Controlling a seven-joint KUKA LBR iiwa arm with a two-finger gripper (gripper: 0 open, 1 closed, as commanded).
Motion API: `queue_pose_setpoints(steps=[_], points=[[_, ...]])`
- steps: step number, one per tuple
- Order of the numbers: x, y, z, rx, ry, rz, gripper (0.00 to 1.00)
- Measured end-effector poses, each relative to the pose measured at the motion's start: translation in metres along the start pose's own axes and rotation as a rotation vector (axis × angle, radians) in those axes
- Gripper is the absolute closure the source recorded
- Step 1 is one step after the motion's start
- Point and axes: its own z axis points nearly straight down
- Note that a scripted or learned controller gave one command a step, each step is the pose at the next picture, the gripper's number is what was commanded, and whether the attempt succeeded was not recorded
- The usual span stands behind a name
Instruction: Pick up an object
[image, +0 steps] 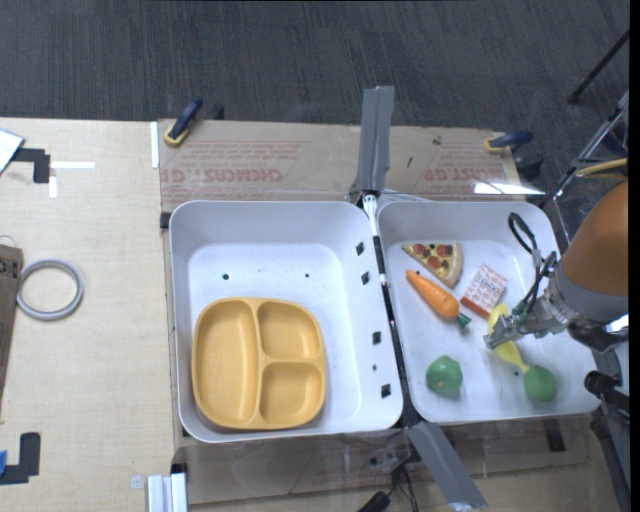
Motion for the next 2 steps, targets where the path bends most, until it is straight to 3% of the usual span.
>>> queue_pose_setpoints(steps=[1, 2], points=[[0.0432, -0.0046, -0.1198, 0.002, -0.001, 0.108, 1.00], [0.0428, -0.0038, -0.1281, 0.003, -0.001, 0.106, 1.00]])
